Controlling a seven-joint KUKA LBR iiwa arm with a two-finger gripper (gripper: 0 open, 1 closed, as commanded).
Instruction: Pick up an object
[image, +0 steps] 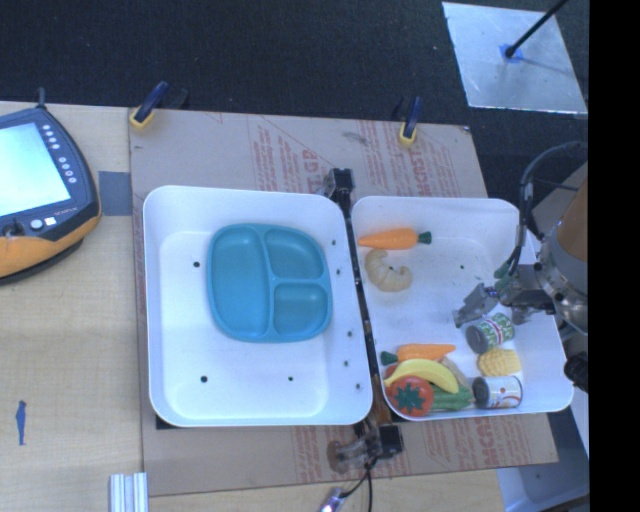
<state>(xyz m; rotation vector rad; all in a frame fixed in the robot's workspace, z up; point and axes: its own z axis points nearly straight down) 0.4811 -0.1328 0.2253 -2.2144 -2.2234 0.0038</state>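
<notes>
The right bin (450, 222) holds several toy foods. A carrot (390, 239) lies near the back, with a beige pastry (387, 273) just in front of it. A small green and white can (493, 331) sits mid-right, above a yellow corn piece (498, 361) and a second can (500, 391) lying on its side. At the front left are an orange piece (426, 351), a banana (427, 375), a red fruit (413, 397) and a green item (453, 401). My gripper (476, 306) reaches in from the right, low over the bin, just above and left of the green and white can.
The left bin (170, 300) bears a blue divided plate (270, 282). A teach pendant (40, 190) lies on the bench at the far left. Clamps (150, 105) (408, 120) hold the cardboard sheet at the back. A black divider (352, 290) runs between the bins.
</notes>
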